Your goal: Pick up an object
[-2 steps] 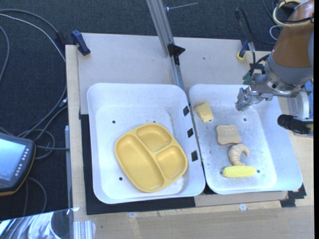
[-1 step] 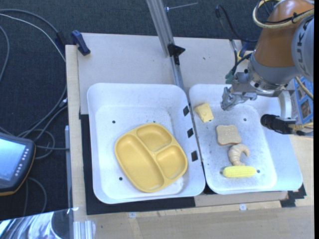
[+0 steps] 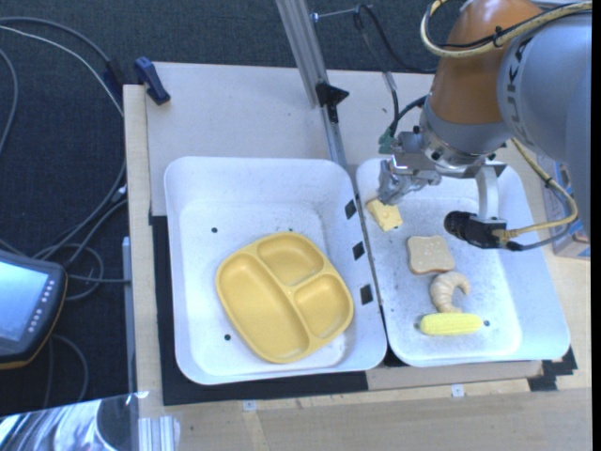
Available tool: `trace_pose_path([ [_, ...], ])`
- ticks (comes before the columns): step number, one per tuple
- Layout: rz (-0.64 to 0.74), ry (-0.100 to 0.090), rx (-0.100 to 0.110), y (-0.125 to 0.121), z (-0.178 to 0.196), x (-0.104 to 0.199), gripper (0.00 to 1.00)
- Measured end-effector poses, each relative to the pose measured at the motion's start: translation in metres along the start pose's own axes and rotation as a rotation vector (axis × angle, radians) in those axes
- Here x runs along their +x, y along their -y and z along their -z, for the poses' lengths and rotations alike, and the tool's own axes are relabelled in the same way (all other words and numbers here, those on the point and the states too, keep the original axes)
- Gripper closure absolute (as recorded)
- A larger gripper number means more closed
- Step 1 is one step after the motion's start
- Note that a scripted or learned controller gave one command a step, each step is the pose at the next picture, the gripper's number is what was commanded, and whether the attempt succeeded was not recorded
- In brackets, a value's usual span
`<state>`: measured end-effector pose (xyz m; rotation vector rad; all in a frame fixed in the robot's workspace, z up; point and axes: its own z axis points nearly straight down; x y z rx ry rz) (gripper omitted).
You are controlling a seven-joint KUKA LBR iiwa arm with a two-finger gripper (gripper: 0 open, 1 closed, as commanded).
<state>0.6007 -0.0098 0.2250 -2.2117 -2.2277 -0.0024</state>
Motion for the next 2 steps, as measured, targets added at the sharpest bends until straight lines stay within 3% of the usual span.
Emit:
trace_pose_path([
  [2,0.0,0.0,-0.003,-0.01,0.021,0.108,1.0],
])
